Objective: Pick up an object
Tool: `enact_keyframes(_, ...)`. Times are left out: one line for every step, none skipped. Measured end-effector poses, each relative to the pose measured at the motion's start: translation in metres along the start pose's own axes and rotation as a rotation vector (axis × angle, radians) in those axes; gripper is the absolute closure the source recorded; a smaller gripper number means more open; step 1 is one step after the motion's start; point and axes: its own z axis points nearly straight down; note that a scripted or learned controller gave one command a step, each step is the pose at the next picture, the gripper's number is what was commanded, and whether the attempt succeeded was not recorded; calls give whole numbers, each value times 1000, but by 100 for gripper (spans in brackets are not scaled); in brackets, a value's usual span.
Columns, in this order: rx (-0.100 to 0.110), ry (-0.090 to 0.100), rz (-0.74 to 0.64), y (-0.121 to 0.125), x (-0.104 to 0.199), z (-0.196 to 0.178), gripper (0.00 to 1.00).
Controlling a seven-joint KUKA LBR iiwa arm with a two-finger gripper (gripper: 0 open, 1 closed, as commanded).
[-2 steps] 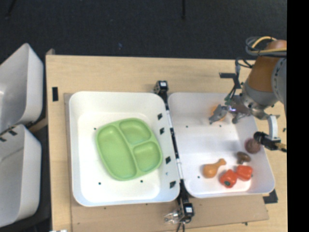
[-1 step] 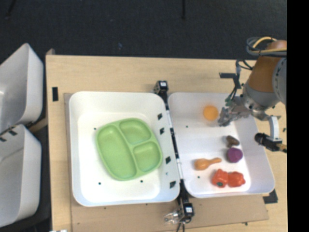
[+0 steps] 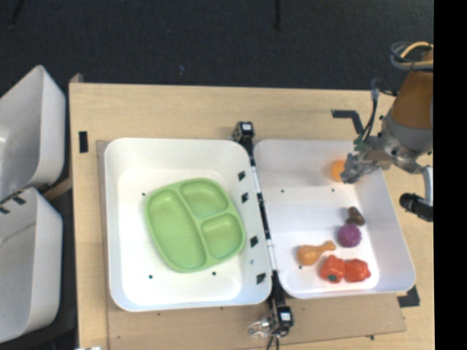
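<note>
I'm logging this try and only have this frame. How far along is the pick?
Done: the gripper has been brought low over the right bin, beside a small orange object. In hand: closing in on that object; whether it is gripped can't be told. Left: a confirmed grasp and a lift. The brown piece, purple ball, orange drumstick-shaped toy and red pepper lie untouched.

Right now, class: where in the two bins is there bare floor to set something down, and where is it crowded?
Free: the right bin's left and middle floor. In the left bin, just a margin around the green tray. Crowded: the right bin's near corner, with chicken leg, red peppers, purple ball.
</note>
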Motion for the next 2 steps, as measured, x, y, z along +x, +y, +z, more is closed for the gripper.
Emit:
enact_keyframes(1,1,-1,-1,-2,-39,100)
enact_keyframes(1,0,-6,0,-3,-69,100)
